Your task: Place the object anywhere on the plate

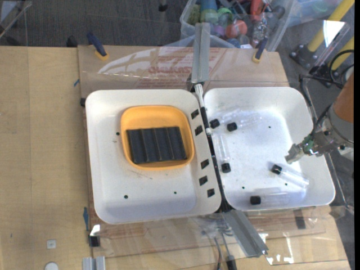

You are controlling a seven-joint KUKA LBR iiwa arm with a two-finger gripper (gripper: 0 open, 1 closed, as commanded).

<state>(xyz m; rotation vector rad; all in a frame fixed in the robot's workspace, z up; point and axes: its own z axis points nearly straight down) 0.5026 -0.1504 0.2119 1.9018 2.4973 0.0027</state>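
Now the dark ribbed block (156,145) lies flat on the orange plate (157,112), covering much of its middle and lower part. The plate sits in the left bin (101,151), toward that bin's upper half. The hand (295,152) hangs over the right bin (315,108) near its right wall, reaching in from the arm (343,111) at the right edge; whether it is apart or together, I cannot tell, and nothing shows in its grip. Just below it lies a clear tube (292,176) with a black cap. Other clear tubes with black caps lie scattered in the same bin. Both bins rest on the wooden tabletop (34,151). Beyond them stands a clear tub (242,10) of coloured items.
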